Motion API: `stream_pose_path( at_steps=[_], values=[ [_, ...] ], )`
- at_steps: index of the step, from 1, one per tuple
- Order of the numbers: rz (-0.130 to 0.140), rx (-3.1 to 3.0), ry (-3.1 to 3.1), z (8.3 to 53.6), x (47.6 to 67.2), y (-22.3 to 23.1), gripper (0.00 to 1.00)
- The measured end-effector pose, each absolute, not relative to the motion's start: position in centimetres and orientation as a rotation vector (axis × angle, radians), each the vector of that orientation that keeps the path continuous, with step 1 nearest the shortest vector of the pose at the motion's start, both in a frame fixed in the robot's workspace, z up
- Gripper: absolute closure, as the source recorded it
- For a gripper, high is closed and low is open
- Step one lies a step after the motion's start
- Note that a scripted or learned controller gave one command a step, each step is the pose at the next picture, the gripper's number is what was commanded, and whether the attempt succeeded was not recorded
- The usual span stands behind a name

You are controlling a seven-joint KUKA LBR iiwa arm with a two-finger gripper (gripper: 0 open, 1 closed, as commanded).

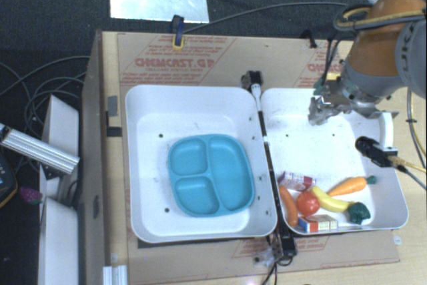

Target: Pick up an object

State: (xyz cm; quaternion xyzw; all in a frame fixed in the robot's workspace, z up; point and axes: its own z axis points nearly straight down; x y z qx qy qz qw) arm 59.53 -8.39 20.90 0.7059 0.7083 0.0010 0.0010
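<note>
Dark carpet surrounded the desk (200,57). Toy food (323,200) lay clustered in the right bin's (393,210) near corner. Well apart, the gripper (320,110) hung over that bin's far end; its fingers' spread was too blurred to judge, perhaps. A blue tray (210,173) sat in the left bin (143,110).

Arm (383,43) bent, tool (320,110) low

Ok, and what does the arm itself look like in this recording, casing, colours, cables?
The arm has a rounded grey casing with a broad orange band above the wrist. Dark and yellowish cables loop along its upper side. At its end sits a small grey metal pincer, blocky and duller than the casing. No lettering or markings can be made out on it.
</note>
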Motion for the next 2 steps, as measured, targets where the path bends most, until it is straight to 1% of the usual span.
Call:
stream_pose_path(
  at_steps=[1, 2],
  values=[
    [0.001, 2.217, 2.225, 21.1, 57.0, -6.6, 1.0],
    [0.001, 2.219, 2.223, 22.6, 54.9, -8.0, 1.0]
  ],
)
